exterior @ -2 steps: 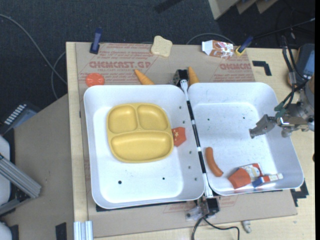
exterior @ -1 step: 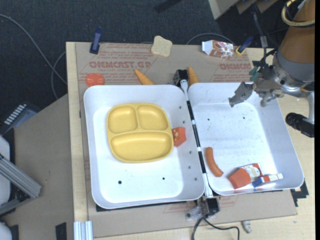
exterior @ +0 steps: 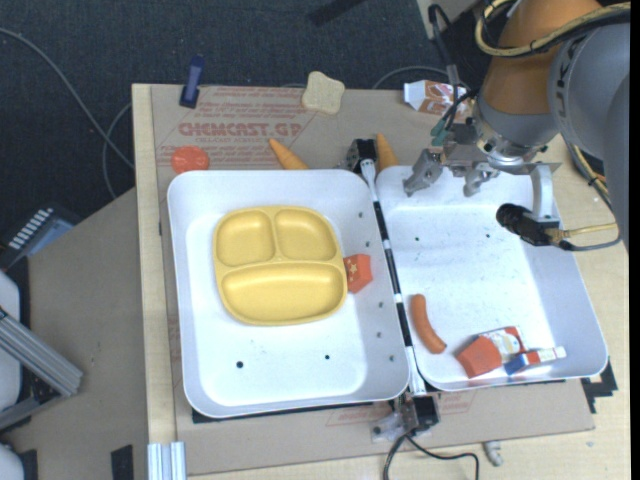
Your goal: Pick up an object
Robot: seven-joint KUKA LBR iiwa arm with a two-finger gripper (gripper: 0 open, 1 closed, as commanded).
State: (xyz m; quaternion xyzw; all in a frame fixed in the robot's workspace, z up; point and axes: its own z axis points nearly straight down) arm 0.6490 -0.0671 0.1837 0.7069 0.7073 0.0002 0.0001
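My gripper (exterior: 449, 175) hangs over the far left corner of the right bin (exterior: 560, 298); its fingers are spread open with nothing between them. In that bin, near the front, lie an orange sausage (exterior: 428, 324) and a red, white and blue packet (exterior: 497, 352), both well in front of the gripper. The left bin (exterior: 300, 368) holds a yellow divided plate (exterior: 278, 265) with a small red piece (exterior: 357, 271) at its right edge.
Behind the bins on the cardboard lie a bread slice (exterior: 323, 91), a carrot (exterior: 288, 155), an orange disc (exterior: 189, 158), a blue item (exterior: 191, 80), a small wrapper (exterior: 432, 95) and a black and orange object (exterior: 371, 152). A black cable fitting (exterior: 522, 222) hangs over the right bin.
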